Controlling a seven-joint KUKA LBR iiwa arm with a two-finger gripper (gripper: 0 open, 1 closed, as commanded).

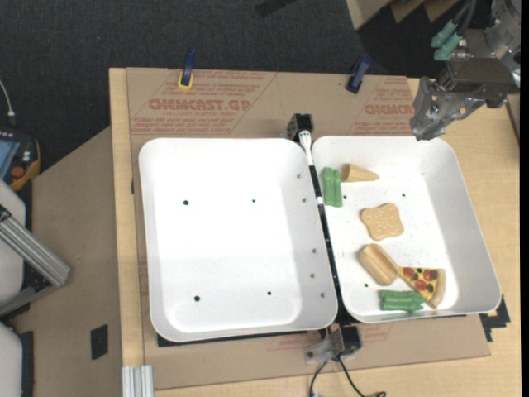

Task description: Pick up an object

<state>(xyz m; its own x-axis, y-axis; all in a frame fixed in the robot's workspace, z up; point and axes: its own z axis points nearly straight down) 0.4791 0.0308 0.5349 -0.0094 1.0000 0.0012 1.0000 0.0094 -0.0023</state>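
Hovering above the right white bin's [463,180] far corner, the tool [427,126] holds nothing; its opening is unclear, nothing picked yet.

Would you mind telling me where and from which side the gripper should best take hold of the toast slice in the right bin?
Grip the toast slice across its two flat side edges, coming straight down from above. It lies flat with free floor all round, apart from the cone and the hot dog bun. The gripper hovers at the right bin far rim.
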